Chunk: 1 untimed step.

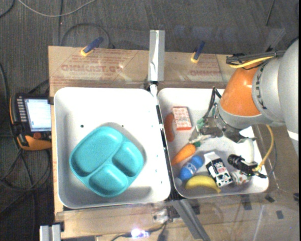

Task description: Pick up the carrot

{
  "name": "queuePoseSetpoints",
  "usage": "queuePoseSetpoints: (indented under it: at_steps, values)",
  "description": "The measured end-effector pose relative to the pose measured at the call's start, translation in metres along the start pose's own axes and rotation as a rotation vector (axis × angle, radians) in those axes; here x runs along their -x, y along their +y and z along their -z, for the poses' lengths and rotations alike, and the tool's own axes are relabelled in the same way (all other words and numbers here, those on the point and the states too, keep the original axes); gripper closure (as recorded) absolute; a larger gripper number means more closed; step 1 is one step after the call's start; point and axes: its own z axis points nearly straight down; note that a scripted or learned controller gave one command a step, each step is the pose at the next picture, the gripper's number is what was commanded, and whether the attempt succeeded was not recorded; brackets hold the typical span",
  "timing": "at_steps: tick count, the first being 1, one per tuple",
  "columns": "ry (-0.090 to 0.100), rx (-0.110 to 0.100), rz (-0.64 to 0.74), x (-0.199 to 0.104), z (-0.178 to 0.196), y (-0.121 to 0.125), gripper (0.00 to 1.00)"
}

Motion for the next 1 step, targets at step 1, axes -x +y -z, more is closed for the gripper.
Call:
queuePoseSetpoints:
  at_steps: [1]
  values:
    - [0.004,-0.014,0.222,-0.0937,0.0835,-0.005,1.0]
